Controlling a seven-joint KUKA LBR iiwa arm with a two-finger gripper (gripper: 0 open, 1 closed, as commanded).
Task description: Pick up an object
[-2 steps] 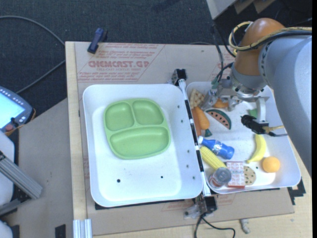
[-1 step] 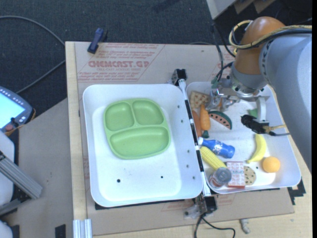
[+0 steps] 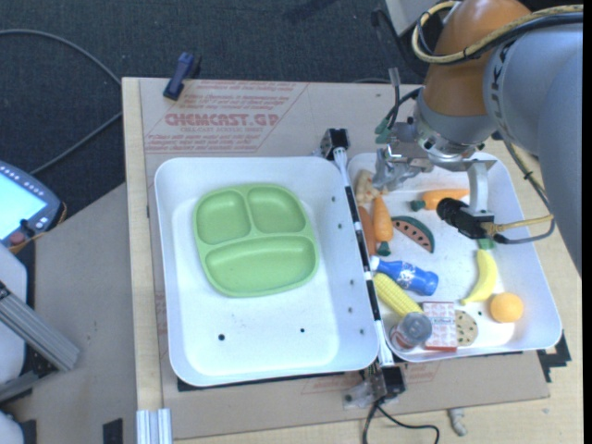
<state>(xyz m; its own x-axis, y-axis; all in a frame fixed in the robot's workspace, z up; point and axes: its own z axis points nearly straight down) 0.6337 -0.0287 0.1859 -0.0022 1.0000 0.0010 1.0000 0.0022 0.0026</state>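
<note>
My gripper (image 3: 395,167) hangs over the far left corner of the right bin (image 3: 532,276), with nothing visibly held. Just below it lie a carrot (image 3: 380,220) and a small beige piece (image 3: 367,190) against the bin's left wall. A watermelon slice (image 3: 413,232) and an orange piece (image 3: 444,197) lie to the right of the carrot. Nearer the front are a blue bottle (image 3: 407,276), a corn cob (image 3: 396,295), a banana (image 3: 482,276), an orange (image 3: 505,307), a round cookie (image 3: 466,327), a red-and-white packet (image 3: 440,324) and a grey-lidded jar (image 3: 412,328).
The left bin (image 3: 185,322) holds a green divided plate (image 3: 254,239). A black clip (image 3: 333,141) sits at the far end of the wall between the bins. A blue object (image 3: 180,75) lies on the bench's far left corner. The arm crosses the right bin's far right side.
</note>
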